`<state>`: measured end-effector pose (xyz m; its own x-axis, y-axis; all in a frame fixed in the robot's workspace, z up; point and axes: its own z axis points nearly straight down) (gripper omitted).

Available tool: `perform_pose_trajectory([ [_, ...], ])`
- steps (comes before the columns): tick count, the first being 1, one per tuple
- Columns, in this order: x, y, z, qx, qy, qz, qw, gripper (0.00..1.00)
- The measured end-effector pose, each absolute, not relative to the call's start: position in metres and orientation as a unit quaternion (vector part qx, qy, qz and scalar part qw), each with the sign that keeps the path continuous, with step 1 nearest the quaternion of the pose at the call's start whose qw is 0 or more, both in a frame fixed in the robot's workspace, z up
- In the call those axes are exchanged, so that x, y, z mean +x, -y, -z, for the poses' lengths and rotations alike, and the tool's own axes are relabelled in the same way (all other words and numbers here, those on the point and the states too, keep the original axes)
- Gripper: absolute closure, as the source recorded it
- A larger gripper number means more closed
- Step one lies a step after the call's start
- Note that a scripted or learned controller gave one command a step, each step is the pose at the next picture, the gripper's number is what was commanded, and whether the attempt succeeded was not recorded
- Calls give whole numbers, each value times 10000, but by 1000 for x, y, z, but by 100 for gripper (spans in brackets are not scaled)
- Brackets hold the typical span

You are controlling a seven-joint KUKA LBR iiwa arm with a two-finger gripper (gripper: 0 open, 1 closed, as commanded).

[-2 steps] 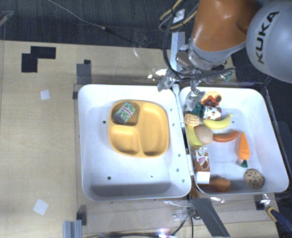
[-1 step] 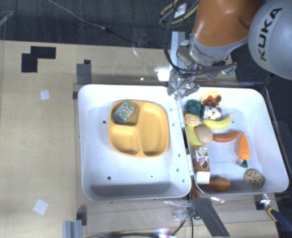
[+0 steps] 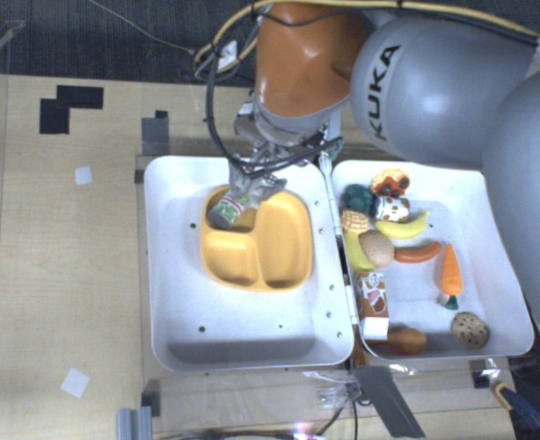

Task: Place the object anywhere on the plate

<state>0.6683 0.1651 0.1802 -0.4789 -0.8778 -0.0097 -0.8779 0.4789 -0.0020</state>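
Can [image 3: 225,212], small, green-labelled and tilted, sits in the rear-left compartment of the yellow plate [image 3: 270,259], which lies in the left bin [image 3: 173,273] on the table [image 3: 59,282]. Just above it hang the jaws, their tips at the can's upper end; whether they pinch it cannot be told. In the right bin [image 3: 499,273], nearest first: a cookie [image 3: 469,330], a carrot [image 3: 449,275], a sausage [image 3: 417,253], a banana [image 3: 403,226]. Behind, the arm [image 3: 407,81] reaches in.

Pale wooden bench [image 3: 59,282] bearing two white bins [image 3: 173,273] [image 3: 499,273] side by side.
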Motion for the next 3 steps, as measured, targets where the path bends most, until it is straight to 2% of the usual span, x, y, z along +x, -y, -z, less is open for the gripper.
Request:
perform_pose_trajectory([
  [1,671,-202,-136,-3985,-9171,-9,79,100],
  [2,580,-225,-257,-4176,-9085,-5,118,100],
  [3,650,-199,-149,-3438,-9391,-11,17,100],
])
